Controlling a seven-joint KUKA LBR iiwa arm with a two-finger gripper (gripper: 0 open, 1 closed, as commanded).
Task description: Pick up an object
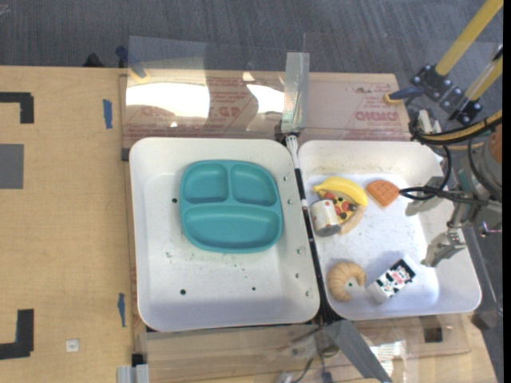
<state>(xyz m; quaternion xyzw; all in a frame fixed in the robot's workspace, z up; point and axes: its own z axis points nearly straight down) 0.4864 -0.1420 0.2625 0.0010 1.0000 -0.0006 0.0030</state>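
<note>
1. The gripper [441, 228] hangs over the right edge of the right bin [375, 159]; its fingers are spread and hold nothing.
2. In that bin lie a banana [338, 188], pizza slice [347, 211], can [324, 217], waffle [383, 192], croissant [346, 278] and black-and-white carton [393, 278].
3. The left bin [152, 278] holds a teal divided plate [231, 205].

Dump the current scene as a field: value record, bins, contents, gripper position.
left bin: holds a teal divided plate
right bin: banana, orange waffle piece, pizza slice, small can, croissant, black-and-white carton
touching: can lies against the pizza slice, under the banana
gripper: at the right bin's right edge, above the rim
held object: none visible
task status: pick not yet made
</note>
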